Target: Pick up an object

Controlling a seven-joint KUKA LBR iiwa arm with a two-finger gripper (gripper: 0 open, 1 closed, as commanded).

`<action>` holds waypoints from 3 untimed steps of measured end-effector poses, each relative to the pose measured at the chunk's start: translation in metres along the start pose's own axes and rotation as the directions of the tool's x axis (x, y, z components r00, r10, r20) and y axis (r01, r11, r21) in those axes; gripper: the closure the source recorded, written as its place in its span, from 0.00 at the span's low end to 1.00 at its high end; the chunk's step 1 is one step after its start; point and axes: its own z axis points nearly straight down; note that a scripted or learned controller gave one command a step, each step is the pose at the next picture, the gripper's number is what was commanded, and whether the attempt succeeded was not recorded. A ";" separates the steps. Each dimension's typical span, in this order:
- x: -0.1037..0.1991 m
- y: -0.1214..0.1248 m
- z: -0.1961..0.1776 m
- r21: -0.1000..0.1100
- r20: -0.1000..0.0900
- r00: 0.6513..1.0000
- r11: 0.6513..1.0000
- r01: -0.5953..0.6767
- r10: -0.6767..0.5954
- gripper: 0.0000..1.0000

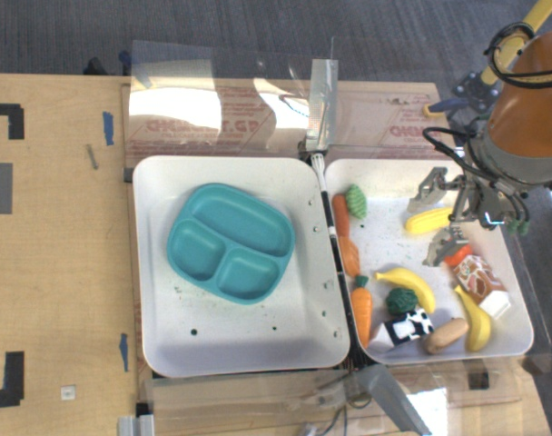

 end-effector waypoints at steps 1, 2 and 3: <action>-0.028 -0.055 0.145 0.001 0.002 0.996 0.996 0.090 -0.090 0.00; 0.059 -0.117 0.152 0.006 0.012 0.971 0.971 0.239 -0.239 0.00; -0.019 -0.002 0.133 0.000 0.009 0.911 0.911 0.412 -0.412 0.00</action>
